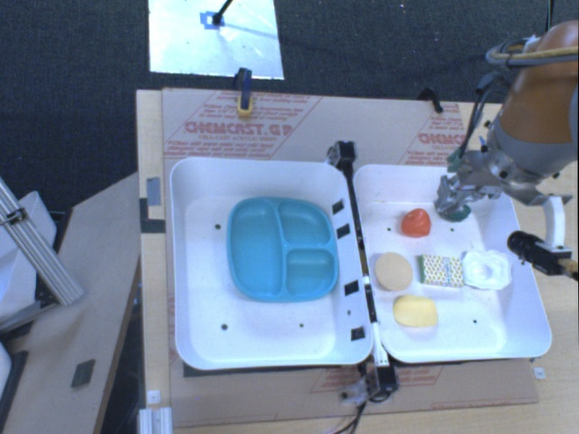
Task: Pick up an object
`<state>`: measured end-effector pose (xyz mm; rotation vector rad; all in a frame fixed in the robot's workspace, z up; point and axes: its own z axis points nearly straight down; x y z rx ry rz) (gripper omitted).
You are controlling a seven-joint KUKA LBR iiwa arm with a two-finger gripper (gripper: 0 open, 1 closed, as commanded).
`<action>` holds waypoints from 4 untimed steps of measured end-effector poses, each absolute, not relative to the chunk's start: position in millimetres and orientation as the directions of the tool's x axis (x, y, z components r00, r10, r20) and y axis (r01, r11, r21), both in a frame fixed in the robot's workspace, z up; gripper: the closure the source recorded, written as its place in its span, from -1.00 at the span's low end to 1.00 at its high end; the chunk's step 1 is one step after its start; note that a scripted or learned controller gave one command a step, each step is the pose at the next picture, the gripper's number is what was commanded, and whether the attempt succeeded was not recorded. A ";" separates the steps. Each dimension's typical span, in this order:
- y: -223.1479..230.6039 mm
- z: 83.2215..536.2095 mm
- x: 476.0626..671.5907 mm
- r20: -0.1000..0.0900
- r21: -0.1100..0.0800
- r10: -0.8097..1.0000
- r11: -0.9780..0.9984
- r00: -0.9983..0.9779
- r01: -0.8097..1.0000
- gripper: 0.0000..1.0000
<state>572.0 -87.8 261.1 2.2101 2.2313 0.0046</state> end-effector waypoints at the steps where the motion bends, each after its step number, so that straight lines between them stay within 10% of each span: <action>1: -40.6 245.4 575.6 0.002 0.001 1.000 0.009 -0.009 1.000 1.00; 4: 109.0 215.8 583.4 0.002 0.001 1.000 0.009 -0.009 1.000 1.00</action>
